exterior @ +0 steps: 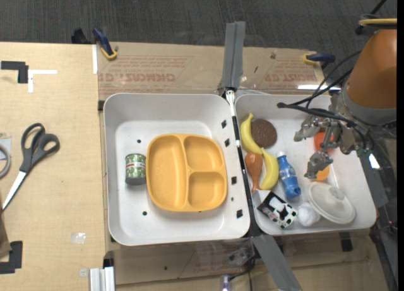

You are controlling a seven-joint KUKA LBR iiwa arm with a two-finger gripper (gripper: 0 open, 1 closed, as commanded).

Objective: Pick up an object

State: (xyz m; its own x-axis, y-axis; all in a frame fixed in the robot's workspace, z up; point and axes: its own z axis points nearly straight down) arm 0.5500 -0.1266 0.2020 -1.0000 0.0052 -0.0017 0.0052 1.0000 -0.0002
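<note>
My gripper (309, 153) hangs over the right side of the right bin (363, 176), open, with its two fingers spread apart and nothing clearly between them. A small orange-red object (323, 173) lies right beneath it, partly hidden by the wrist. To the gripper's left are a blue bottle (289, 177), a yellow banana (260, 152), a brown round disc (264, 133) and an orange piece (253, 167). A white bowl (332, 202) sits just in front of the gripper.
A black-and-white toy (278, 209) and a white ball (307, 216) lie at the right bin's front. The left bin (120, 214) holds a yellow divided plate (187, 172) and a small green can (135, 168). Scissors (31, 151) lie on the bench at left.
</note>
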